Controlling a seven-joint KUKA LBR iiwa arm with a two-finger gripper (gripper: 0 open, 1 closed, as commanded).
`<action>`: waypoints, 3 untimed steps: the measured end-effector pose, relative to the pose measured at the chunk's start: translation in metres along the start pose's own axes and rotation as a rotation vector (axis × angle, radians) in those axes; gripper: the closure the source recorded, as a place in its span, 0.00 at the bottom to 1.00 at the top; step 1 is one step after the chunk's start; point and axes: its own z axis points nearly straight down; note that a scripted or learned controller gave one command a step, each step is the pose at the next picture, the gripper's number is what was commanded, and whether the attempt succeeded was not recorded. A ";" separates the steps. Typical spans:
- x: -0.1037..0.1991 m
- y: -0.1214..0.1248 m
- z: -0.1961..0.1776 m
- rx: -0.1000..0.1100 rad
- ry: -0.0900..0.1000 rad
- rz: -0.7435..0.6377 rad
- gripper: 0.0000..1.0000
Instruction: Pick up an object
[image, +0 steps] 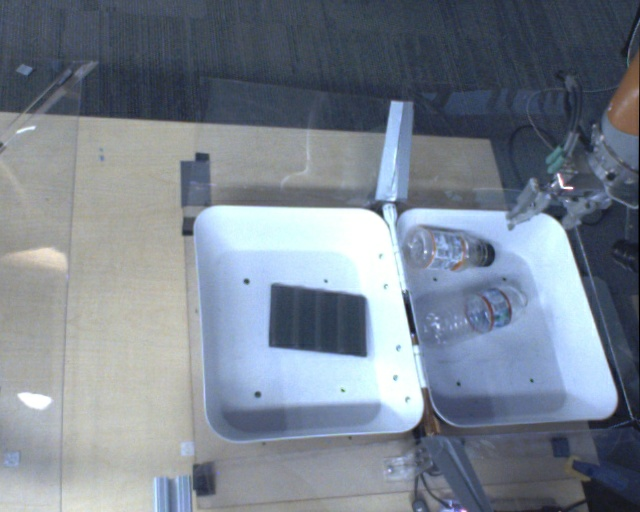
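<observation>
Two clear plastic bottles lie in the right bin (590, 390). One bottle (448, 250), with a dark cap, lies near the back left corner. The other bottle (470, 313), with a blue label, lies just in front of it at a slant. My gripper (551, 208) hangs over the bin's back right rim, up and to the right of both bottles. It is open with nothing between its fingers (524, 203).
The left bin (225, 300) holds a flat dark ribbed pad (318, 320) near its middle. A grey post (395, 155) rises behind the seam between the bins. Cables (555, 110) trail behind the arm at the upper right.
</observation>
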 end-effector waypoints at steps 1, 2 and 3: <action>-0.045 -0.017 0.194 -0.006 -0.001 -0.113 0.00; -0.043 -0.107 0.186 -0.001 0.000 -0.255 0.00; 0.057 -0.036 0.181 -0.003 0.000 -0.307 0.00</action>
